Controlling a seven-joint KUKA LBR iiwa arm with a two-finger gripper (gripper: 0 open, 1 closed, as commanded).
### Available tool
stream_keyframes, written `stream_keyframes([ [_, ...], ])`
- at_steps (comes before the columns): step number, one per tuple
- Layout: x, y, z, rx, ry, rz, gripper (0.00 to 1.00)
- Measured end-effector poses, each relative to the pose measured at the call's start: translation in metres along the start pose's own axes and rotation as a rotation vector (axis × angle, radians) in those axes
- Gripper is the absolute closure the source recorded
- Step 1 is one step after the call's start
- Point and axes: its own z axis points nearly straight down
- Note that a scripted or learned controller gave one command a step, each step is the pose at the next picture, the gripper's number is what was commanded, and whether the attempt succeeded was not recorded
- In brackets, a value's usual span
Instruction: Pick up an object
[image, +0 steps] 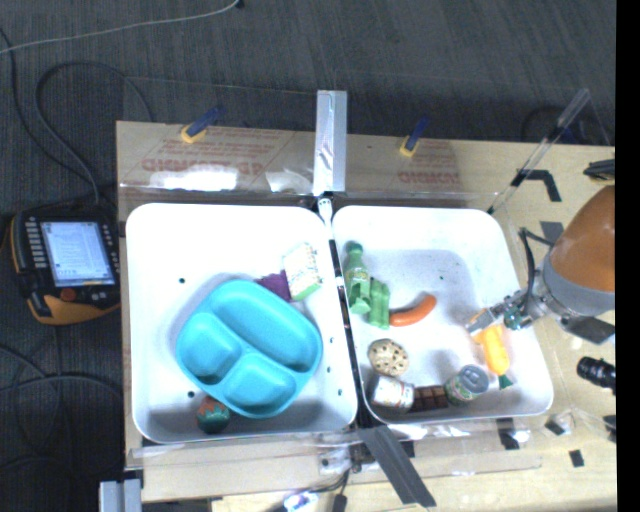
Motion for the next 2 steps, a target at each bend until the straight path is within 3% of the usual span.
stream_keyframes([
  [2, -0.003, 0.0013, 0.0003, -0.001, -0.005, -0.164, 0.0],
])
